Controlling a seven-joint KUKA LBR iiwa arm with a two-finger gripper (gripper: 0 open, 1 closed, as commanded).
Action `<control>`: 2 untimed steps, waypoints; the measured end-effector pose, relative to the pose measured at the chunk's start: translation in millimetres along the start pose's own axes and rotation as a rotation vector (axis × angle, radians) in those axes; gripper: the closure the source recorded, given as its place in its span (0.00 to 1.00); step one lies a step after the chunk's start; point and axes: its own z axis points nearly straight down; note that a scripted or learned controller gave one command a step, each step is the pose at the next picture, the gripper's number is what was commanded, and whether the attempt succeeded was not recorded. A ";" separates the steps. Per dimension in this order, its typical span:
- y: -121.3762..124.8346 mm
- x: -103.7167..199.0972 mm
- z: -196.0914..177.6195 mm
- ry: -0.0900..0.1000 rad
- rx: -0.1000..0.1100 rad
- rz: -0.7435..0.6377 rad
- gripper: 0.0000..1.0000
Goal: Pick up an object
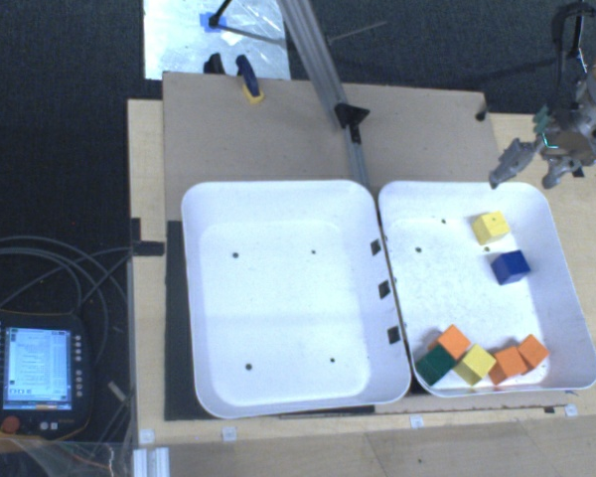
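The block cluster (482, 356) at five o'clock is tight; my gripper (536, 164), fingers apart and empty, may jam there.

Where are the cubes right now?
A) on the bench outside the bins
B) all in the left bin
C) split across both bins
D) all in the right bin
D: the yellow cube, blue cube and the cluster of orange, green and yellow cubes near the front edge all lie inside the right bin.
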 end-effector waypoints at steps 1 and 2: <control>0.0 0.1 -0.1 0.000 0.000 0.000 0.00; -5.1 -0.8 61.0 0.001 0.006 0.004 0.00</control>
